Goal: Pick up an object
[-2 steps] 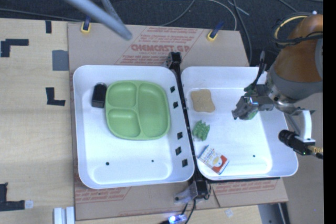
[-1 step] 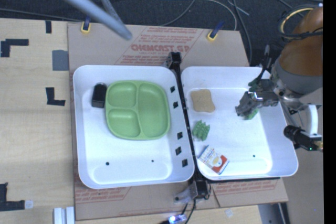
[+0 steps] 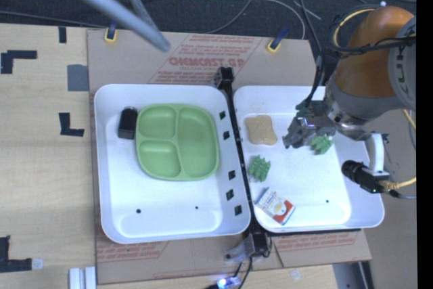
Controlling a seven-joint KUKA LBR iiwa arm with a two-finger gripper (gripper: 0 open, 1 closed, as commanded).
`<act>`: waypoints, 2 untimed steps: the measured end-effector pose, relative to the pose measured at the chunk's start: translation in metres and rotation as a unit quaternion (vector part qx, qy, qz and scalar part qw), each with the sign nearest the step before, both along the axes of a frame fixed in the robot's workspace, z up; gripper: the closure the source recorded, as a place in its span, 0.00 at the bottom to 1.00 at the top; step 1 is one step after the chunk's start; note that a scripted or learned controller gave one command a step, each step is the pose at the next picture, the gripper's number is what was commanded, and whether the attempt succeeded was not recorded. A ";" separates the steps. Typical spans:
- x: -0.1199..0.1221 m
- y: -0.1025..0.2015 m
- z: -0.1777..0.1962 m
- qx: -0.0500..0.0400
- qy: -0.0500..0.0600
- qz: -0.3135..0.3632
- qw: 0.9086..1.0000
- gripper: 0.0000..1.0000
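Note:
In the right bin [image 3: 338, 213] lie a tan slice of bread [image 3: 260, 130], a small green broccoli-like piece [image 3: 258, 167] and a white and red packet [image 3: 275, 206]. My gripper [image 3: 302, 132] is down over the bin's upper middle, just right of the bread. A second green leafy piece [image 3: 321, 143] shows right against the gripper's lower right side. Whether the gripper holds that piece or it merely lies beside it is hidden by the wrist.
The left bin [image 3: 115, 199] holds a green divided plate [image 3: 178, 142] with a small black block [image 3: 127, 123] at its left edge. A black divider [image 3: 233, 166] runs between the bins. Cables cross the dark floor behind the bench.

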State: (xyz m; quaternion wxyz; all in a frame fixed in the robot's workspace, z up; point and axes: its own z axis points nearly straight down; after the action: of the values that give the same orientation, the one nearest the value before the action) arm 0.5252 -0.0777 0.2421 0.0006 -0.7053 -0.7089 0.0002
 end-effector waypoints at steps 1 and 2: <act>0.004 0.054 0.007 0.000 0.000 0.001 1.000 1.00; 0.004 0.105 0.010 0.000 0.000 0.001 1.000 1.00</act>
State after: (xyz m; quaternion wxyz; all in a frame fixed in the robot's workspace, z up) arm 0.5295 0.0273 0.2523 0.0011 -0.7045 -0.7097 0.0001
